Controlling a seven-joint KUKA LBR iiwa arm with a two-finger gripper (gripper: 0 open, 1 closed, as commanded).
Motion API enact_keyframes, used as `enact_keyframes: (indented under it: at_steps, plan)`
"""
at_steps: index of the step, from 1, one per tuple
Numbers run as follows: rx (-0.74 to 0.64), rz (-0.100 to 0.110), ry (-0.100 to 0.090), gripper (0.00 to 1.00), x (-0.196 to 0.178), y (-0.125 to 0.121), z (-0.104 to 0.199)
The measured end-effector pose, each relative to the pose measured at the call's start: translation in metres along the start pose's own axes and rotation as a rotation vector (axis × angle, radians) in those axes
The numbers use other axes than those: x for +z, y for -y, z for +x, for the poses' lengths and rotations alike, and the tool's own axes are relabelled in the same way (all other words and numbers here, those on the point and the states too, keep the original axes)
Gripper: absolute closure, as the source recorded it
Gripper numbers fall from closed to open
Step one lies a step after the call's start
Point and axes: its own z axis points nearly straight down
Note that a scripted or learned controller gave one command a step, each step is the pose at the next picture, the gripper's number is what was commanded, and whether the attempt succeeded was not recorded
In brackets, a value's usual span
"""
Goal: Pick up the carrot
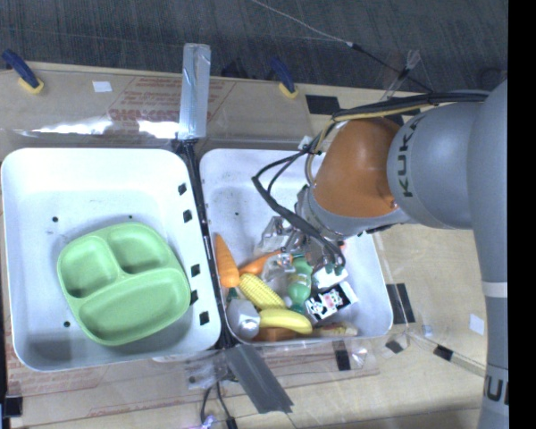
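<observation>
Toward the lower middle of the frame, in the right-hand bin (216, 179), the carrot (225, 260) lies against the bin's left wall, close to the divider between the two bins. Its long axis runs roughly up and down the picture, tilted slightly, with the narrow tip toward the top and the thicker end toward the bottom, where it meets a heap of other toy food: an ear of corn (260, 290), a banana (284, 319), a green piece (299, 287), a black-and-white carton (329, 300) and a grey metallic object (242, 318).

The gripper (297, 244) hangs over the middle of that same bin, under the arm's orange band (355, 170). From it, the carrot lies to the left and a little lower in the frame, just beside the cluttered heap that sits directly below the gripper. Whether the gripper is spread or closed cannot be told: its tip is lost among cables and the clutter beneath, and nothing can be made out as held.

As a judgement, the coming move turns on shifting leftward toward the bin wall and closing across the carrot's short width, so a grasp set crosswise to that up-and-down axis looks right. The wall on one side and the corn on the other leave little room, which could spoil the attempt.

The left-hand bin (36, 172) holds a green divided plate (125, 280), well apart from the work.
</observation>
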Motion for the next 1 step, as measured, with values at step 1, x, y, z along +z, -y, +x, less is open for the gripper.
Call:
enact_keyframes:
  at_steps: [1]
  plan:
    - [0.43,0.0,0.005,1.0,-0.0981,-0.0243,0.0206]
